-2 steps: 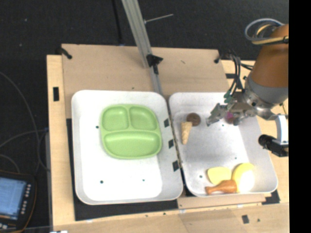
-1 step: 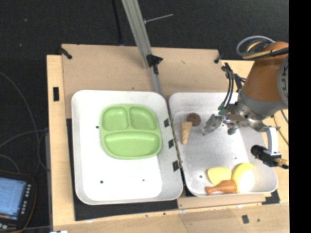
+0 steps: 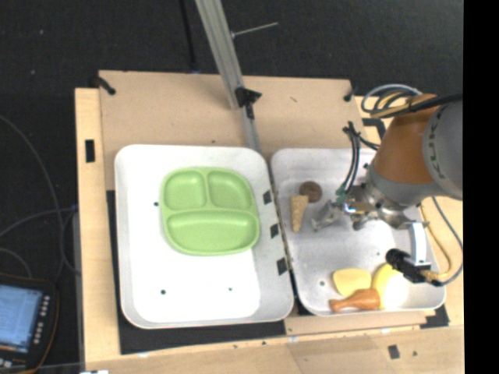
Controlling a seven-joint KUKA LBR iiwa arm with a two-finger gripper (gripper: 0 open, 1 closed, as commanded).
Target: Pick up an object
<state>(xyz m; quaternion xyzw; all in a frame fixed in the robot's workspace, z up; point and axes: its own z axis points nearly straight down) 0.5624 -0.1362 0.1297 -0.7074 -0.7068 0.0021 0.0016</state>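
Right bin [image 3: 312, 287]: cone [image 3: 299, 212] lengthwise, tip nearward.

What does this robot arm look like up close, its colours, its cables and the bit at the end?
The arm is a thick rounded tube, grey, with a wide orange band above the wrist. Thin dark and pale cables loop over its top and run down its side. At its end sits a small metallic grey gripper, much slimmer than the arm.
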